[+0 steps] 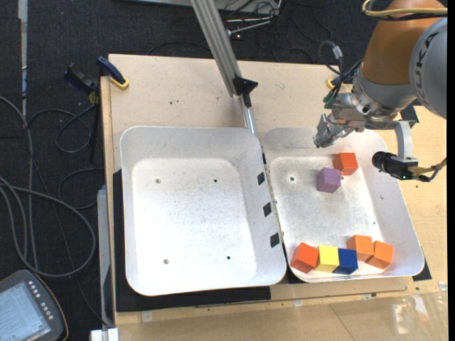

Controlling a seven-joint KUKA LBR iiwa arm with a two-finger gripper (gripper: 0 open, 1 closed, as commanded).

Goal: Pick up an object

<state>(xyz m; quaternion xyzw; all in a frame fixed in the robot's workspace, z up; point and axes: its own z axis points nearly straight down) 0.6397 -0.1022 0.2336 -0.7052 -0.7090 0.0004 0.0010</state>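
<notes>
The purple cube (328, 180) lies in the right bin (398, 212), touching an orange cube (345, 163) up-right of it. The gripper (325, 138) hangs just above both, at the bin's far rim; whether its jaws are apart I cannot tell, they blur into the wrist. Five more blocks (342, 256) crowd the near rim. The left bin (135, 212) lies beside it.
</notes>
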